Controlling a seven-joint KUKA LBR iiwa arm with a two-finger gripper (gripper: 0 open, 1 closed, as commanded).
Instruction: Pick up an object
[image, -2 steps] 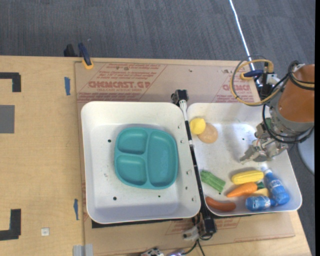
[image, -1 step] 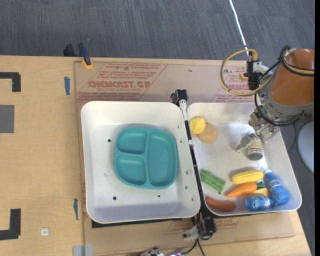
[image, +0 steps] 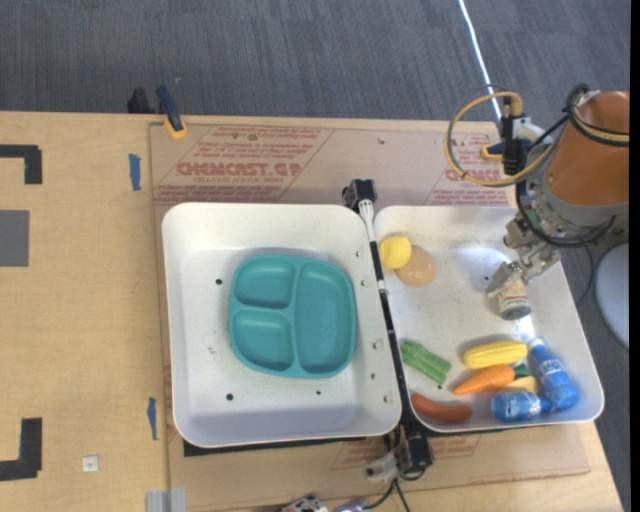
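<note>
Grey arm with the orange band is hanging over the right bin (image: 585, 330), and its gripper (image: 512, 292) is sitting low near the bin's upper middle with nothing visibly caught in it; honestly I can't tell whether it's spread or closed, it's just a blurry metallic lump from up here. So the pick looks like it's not happening yet, everything's lying loose. Candidates are piling up along the near edge: a yellow corn-like piece (image: 494, 353), an orange carrot (image: 484, 380), a green pod (image: 426, 361), a red sausage (image: 441, 408) and a blue bottle (image: 552, 378). A yellow lemon (image: 395, 251) is resting by the divider. A teal divided plate (image: 293, 313) is sitting in the left bin (image: 190, 300). Cardboard (image: 260, 165) underneath is reading roughly "CHEMCAST".
</note>
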